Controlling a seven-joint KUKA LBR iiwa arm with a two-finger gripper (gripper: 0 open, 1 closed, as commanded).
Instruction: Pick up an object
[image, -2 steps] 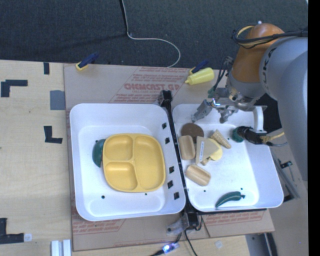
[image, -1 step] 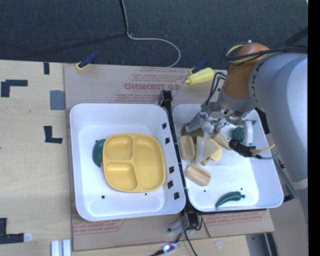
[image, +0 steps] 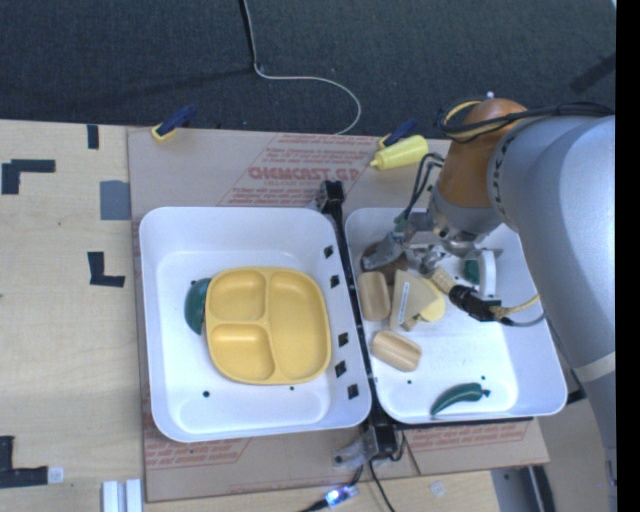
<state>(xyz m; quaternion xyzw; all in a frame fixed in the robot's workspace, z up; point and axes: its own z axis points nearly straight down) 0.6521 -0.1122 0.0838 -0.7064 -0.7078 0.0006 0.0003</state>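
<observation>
so the arm (image: 560, 210) comes in from the right side of the view, big grey link taking up most of that edge, bending down toward the left. orange band (image: 475, 155) sits just above the wrist, which points down and a bit left. the end effector (image: 405, 262) is down low at the end of it, dark metal bits and some cabling around the wrist.

Left white plastic bin (image: 160, 300): yellow divided plastic tray (image: 268, 325), dark green object (image: 196, 305) at its left edge. Right white plastic bin (image: 535, 375): tan wooden blocks (image: 395, 350) at left, green pepper-shaped toy (image: 458, 397) near edge.
</observation>
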